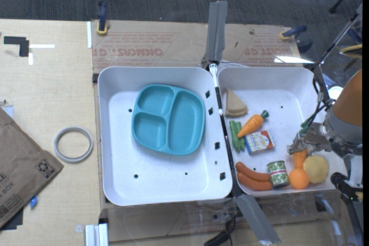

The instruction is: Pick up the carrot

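The carrot (251, 124), orange with a green top, lies tilted in the middle of the right bin (277, 80), its green end pointing up and right. My gripper (307, 144) hangs low at that bin's right side, well to the right of the carrot and a little nearer the front. It sits just above an orange piece (300, 159) and a pale potato (316, 169). Nothing of the carrot is touched by it.
Around the carrot lie a bread slice (235, 103), green beans (236, 136), a small packet (259, 142), two sausages (252, 176), a can (278, 173) and an orange (298, 179). The left bin (115, 141) bears a teal divided plate (169, 118). A tape ring (73, 143) lies on the bench.
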Robot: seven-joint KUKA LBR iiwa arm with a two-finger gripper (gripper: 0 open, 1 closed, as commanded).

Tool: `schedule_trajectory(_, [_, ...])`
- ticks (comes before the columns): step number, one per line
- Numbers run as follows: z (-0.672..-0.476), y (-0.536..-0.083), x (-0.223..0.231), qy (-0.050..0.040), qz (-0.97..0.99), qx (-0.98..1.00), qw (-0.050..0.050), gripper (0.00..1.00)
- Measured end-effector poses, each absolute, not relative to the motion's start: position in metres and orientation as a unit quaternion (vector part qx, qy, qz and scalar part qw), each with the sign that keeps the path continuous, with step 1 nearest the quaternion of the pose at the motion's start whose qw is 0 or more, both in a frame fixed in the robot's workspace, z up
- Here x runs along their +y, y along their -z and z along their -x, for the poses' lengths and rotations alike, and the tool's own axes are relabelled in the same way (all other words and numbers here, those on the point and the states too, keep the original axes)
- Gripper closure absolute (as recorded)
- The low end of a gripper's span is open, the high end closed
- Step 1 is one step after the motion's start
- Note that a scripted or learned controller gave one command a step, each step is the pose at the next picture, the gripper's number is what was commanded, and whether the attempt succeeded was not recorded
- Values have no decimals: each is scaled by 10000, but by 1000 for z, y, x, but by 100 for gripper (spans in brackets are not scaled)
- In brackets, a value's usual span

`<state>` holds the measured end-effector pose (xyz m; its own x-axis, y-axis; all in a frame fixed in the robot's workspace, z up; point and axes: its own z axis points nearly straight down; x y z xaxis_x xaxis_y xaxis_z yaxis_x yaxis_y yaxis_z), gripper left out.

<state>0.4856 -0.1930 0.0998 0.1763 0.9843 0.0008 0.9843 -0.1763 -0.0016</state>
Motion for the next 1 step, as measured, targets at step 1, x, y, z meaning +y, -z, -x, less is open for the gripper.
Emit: schedule_trajectory(1, [-478,-193,-145,-13,8644,-5028,4,100])
